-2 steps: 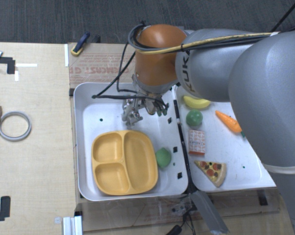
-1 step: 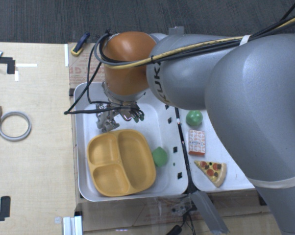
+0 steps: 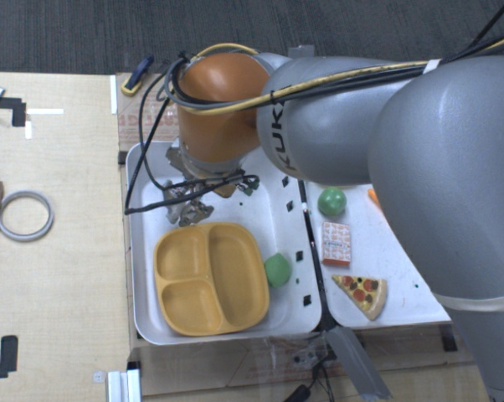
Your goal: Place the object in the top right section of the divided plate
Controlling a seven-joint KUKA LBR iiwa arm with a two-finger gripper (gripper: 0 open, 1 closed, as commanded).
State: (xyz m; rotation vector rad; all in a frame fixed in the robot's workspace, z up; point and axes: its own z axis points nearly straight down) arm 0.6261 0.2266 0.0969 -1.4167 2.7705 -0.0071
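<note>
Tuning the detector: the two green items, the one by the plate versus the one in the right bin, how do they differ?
The green piece beside the yellow divided plate lies in the left bin; the green ball lies in the right bin, above the red-and-white packet. The green piece looks paler and matte; the green ball is darker, with a glossy highlight. Both are small, rounded and lying free.

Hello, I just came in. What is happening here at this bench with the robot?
A grey KUKA arm reaches in over the left bin, its gripper hanging just above the yellow divided plate. The plate's sections hold nothing yet. A green round object lies beside the plate's right edge. The right bin holds a green ball, a small box and a toy pizza slice.
</note>
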